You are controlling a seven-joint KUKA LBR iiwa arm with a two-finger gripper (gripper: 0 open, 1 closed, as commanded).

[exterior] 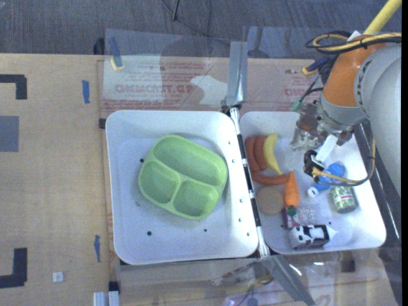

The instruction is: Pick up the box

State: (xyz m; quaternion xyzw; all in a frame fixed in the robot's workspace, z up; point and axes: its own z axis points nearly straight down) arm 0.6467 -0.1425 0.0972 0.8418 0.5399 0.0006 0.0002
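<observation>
A small black-and-white box (pixel 309 235) lies on its side near the front edge of the right bin (pixel 370 231). Well behind it, my gripper (pixel 305 139) hangs low over the back of that bin, just right of a yellow banana (pixel 272 152). The grey arm with its orange band (pixel 347 81) comes in from the upper right. The box lies apart from the gripper, about a third of the bin's length nearer the front.
In the right bin lie two red sausages (pixel 258 161), an orange carrot (pixel 291 190), a tan round disc (pixel 269 201), a blue piece (pixel 330 174) and a green can (pixel 343 198). A green divided plate (pixel 183 177) sits in the left bin (pixel 121 139).
</observation>
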